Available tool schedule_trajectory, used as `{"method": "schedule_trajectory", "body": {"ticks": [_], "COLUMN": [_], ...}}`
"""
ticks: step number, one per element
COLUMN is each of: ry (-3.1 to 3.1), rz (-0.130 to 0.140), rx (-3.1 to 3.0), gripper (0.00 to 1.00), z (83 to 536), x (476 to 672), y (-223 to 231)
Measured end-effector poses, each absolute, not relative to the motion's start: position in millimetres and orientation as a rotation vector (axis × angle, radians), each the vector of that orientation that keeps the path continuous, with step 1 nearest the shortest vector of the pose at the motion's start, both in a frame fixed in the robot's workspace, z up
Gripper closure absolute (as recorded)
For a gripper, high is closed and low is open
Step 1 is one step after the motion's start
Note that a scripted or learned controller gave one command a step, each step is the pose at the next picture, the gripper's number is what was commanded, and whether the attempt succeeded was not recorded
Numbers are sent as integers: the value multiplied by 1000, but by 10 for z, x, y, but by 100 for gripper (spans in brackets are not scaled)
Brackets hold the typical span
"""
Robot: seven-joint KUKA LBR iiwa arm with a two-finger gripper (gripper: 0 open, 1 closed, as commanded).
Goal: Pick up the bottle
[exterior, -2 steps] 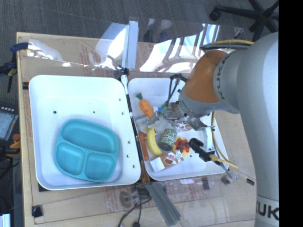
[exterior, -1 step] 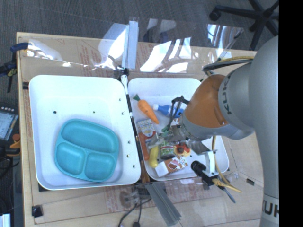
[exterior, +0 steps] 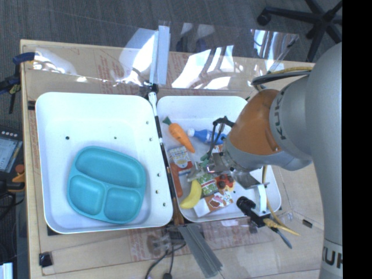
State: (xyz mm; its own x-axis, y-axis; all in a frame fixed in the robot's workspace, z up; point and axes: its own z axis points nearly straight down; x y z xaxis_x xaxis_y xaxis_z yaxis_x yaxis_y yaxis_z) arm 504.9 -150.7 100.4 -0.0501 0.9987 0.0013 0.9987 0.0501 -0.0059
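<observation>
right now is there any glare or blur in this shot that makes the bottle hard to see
Camera view: strong glare on the clear sheet behind the bins, none on the blue bottle, which lies evenly lit in the right bin; the arm overlaps its right end; small items beside it look soft and hard to identify.

Teal tray (exterior: 106, 183) in the left bin (exterior: 52, 115) — carrot (exterior: 180, 135), banana (exterior: 192, 195) (partly hidden) in the right.
</observation>
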Motion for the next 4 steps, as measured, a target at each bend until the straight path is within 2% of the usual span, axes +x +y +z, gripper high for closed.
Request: {"method": "schedule_trajectory", "body": {"ticks": [1, 2, 3, 4], "ry": [-2373, -2365, -2366, -2372], "rz": [2, -8, -2, -6], "rx": [-2056, -2076, -2088, -2078], "gripper": [100, 100, 0, 100], "z": [1915, 968, 976, 1087], "x": [5603, 5267, 5267, 5280], "y": [-832, -1329, -1375, -1357]}}
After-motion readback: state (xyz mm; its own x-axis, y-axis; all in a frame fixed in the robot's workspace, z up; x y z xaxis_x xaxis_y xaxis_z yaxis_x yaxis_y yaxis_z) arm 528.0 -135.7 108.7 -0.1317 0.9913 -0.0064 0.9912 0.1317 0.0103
